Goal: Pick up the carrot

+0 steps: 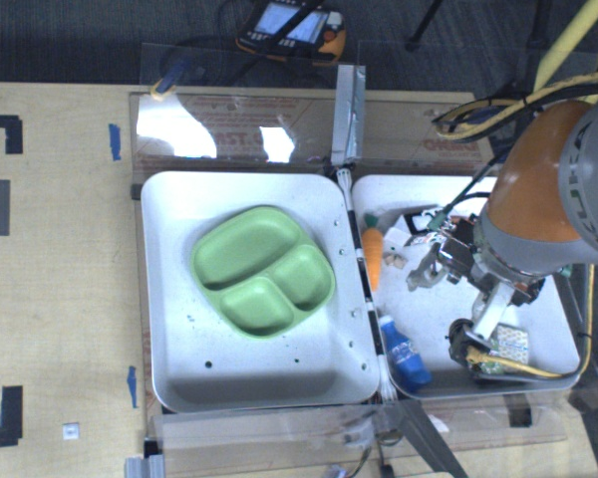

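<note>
So I'm hanging over the right bin (568,317) with my gripper (426,267) pointed toward the divider, and the carrot (373,257) is just off my fingertips on the divider side, lying lengthwise right against the wall between the two bins. I've got nothing in my grip. Honestly the metal bits at my tip are a jumble from up here, so I can't tell how wide my jaws are standing.

That wall-hugging spot is the annoying part, I reckon: only one side of the carrot has room for a finger, so I'd probably need to straddle it along the wall or nudge it out first.

Below my jaws there's a blue bottle (404,357), also tucked near the divider, well clear of the carrot. Behind me, under my wrist, sits a small packet (508,345). The green divided plate (263,270) is over past the divider in the left bin (179,207), not my problem.
</note>
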Controlling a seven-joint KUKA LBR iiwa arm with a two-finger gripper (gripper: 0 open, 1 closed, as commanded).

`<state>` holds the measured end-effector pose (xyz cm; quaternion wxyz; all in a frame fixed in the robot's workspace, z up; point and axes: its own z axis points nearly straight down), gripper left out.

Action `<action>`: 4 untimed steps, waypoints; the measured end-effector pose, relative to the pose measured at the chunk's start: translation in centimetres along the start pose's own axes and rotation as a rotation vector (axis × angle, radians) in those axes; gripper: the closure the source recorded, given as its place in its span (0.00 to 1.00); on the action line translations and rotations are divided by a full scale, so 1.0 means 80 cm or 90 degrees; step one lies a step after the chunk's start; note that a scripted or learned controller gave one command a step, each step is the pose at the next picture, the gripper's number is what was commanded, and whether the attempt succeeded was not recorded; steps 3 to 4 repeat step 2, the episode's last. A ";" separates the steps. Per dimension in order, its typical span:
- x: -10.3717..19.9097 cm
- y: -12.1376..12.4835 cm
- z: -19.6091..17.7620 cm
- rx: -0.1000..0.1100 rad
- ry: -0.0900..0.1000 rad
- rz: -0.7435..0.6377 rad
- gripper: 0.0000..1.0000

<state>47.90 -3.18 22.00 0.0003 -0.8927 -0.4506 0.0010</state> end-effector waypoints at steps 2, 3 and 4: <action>-0.063 0.084 0.166 -0.002 0.003 -0.112 0.00; -0.063 0.084 0.166 -0.002 0.003 -0.112 0.00; -0.063 0.084 0.166 -0.002 0.003 -0.112 0.00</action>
